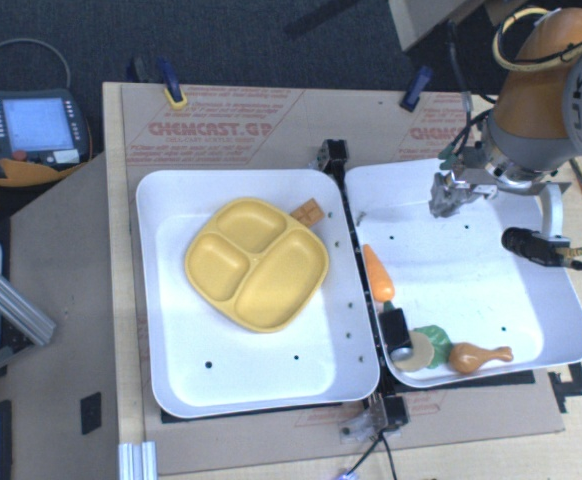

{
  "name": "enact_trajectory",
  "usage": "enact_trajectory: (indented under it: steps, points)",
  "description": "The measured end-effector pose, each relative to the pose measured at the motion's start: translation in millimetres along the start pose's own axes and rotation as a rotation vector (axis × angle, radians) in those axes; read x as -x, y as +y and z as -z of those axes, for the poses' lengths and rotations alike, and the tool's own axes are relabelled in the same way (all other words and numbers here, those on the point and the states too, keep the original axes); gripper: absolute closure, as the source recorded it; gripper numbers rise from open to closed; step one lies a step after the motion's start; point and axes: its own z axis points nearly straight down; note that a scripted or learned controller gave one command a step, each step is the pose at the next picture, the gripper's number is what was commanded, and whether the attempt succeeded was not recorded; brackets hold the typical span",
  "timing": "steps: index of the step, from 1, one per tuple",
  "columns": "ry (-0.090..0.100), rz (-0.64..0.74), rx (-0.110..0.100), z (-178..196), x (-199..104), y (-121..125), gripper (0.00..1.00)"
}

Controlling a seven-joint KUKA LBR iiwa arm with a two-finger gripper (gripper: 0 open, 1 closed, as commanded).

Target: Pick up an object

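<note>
My gripper [447, 199] hangs over the back part of the right bin [531, 298], with nothing seen between its fingers. An orange carrot [376, 273] lies along that bin's left wall. In the bin's front left corner sit a black block [394, 328], a green and tan round piece [428, 348] and a brown drumstick-shaped toy [479, 354]. A yellow divided plate [257, 263] rests in the left bin [171, 338], with a small wooden block [308, 212] at its back right edge. All the objects lie well in front of and to the left of the gripper.
The bins stand on a cardboard sheet [271, 118] held by blue clamps [174, 83]. A black cable part [534, 246] hangs by the right bin's right side. A pendant with a screen [33, 133] sits at the far left.
</note>
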Motion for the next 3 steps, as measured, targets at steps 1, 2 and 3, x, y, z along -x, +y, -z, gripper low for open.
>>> enact_trajectory:
  steps: [1, 2, 3]
  points:
    - [0.0, 0.0, 0.0, 53.1, 0.2, 1.5, 1.0]
    - [0.001, 0.003, -0.004, 40.5, -51.4, 18.6, 1.0]
    - [0.002, 0.003, -0.008, 32.4, -97.5, 21.2, 1.0]
